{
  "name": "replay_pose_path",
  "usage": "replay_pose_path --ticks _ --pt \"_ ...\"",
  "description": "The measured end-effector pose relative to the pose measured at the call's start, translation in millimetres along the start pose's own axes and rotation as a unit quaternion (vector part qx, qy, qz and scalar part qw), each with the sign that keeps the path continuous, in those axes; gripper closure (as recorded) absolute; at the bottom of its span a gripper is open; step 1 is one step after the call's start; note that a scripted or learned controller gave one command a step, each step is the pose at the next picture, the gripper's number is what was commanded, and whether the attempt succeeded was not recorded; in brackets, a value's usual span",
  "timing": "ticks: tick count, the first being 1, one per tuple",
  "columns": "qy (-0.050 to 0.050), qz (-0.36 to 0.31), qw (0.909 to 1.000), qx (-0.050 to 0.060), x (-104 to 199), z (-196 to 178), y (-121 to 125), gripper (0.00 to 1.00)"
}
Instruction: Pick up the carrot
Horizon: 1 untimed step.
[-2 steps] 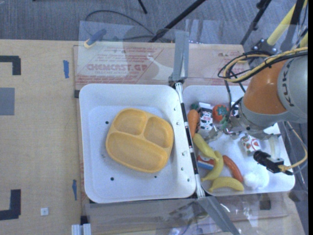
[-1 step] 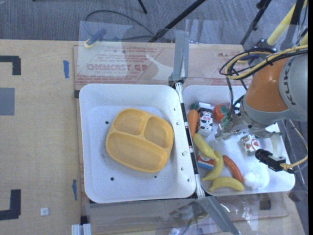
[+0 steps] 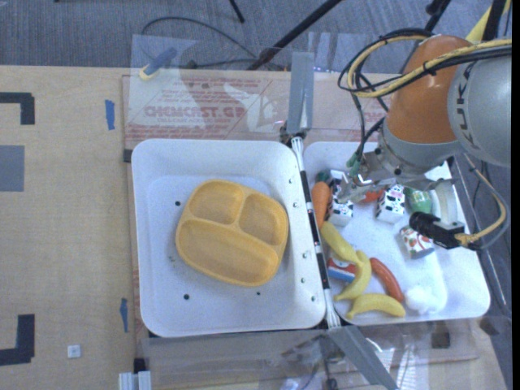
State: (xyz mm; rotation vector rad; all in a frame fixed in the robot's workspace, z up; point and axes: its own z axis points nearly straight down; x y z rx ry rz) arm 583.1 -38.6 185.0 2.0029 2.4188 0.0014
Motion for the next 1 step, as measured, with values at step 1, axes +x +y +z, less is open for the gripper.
replay_pose_path --ticks 1 --pt "0.001 0.15 0.9887 0.003 48.2 0.1 -42.8 1.0"
